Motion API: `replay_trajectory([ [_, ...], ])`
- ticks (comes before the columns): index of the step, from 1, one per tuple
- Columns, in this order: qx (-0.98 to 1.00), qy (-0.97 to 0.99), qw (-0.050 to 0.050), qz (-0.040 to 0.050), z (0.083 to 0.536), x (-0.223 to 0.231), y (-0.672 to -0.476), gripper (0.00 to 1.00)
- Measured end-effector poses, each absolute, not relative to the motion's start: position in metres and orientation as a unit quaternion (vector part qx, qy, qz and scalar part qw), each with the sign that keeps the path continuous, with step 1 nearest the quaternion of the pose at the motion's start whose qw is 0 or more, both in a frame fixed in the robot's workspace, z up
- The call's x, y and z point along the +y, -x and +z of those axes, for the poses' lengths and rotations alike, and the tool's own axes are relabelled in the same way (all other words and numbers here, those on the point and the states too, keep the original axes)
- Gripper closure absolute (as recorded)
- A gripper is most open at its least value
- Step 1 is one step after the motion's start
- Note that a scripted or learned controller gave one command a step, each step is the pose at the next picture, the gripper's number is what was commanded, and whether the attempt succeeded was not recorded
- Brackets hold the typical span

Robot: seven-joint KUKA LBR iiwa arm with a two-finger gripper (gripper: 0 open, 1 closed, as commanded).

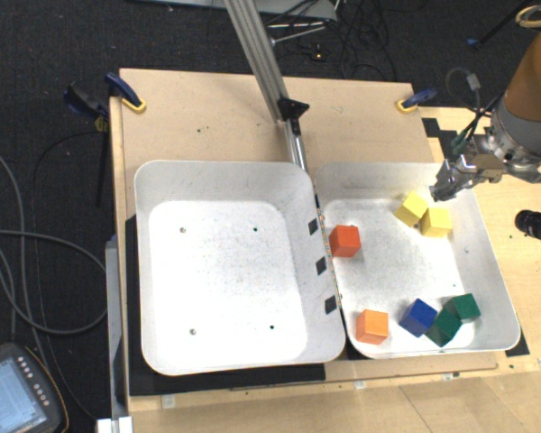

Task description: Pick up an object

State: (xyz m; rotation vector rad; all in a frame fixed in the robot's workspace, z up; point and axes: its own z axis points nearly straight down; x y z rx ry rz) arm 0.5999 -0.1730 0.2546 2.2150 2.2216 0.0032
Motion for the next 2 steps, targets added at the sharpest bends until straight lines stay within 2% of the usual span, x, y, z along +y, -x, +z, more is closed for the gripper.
replay_trajectory([
  [2, 0.71, -0.705, -0.001, -0.0001, 0.24, -0.069, -0.569, 1.0],
])
